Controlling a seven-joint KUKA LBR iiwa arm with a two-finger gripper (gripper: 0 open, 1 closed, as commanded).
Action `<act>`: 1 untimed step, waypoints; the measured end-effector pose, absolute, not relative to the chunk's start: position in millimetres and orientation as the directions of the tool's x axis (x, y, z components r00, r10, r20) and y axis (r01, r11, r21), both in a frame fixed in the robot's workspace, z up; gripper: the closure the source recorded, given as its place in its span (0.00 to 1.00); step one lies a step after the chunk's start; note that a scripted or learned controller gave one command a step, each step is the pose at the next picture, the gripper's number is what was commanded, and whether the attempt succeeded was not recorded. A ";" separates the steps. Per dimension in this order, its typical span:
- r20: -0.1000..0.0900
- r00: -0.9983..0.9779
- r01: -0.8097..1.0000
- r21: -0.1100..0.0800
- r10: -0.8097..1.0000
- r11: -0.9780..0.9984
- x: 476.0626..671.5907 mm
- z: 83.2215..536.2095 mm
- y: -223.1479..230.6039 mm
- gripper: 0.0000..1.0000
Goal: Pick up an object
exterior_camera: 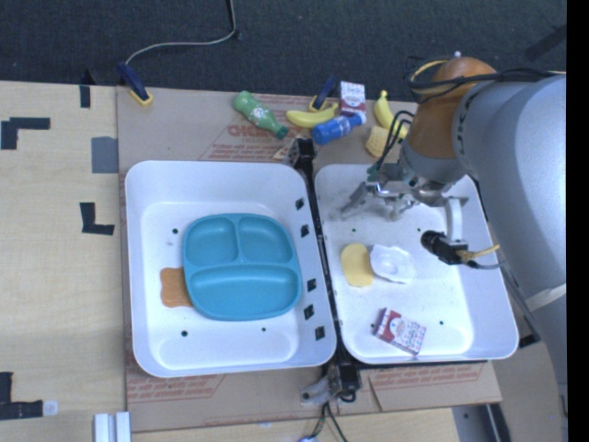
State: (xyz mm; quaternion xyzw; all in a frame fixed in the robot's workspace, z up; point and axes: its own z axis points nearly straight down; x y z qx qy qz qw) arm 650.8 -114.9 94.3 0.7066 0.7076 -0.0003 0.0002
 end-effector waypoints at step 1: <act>-0.003 0.000 1.000 0.003 1.000 0.000 628.2 86.0 -100.6 0.00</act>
